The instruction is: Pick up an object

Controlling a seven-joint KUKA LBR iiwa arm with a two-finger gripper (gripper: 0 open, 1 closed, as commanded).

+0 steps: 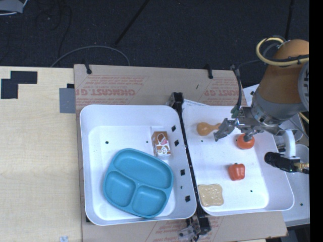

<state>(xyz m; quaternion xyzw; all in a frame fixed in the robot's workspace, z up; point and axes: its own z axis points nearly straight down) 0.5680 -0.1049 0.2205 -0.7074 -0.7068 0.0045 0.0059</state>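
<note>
From my seat, the nearest candidate is the orange-red round piece [245, 141] in the right bin [282, 198], lying just under the end effector [237, 127] near the bin's upper right. I judge the arm is parked there to line up a grab on it, or possibly on the tan pear-shaped piece [204, 129] just to its left. One dark finger juts out toward that tan piece, but I cannot tell how far apart the fingers are, and I see nothing between them.

Farther down the same bin sit a red pepper-like piece [236, 171] and a slice of toast [210, 195], well apart, so each offers clear approach room. The left bin [93, 135] carries a blue divided plate [138, 182] and a small printed packet [161, 143] near the divider, all on the desk.
</note>
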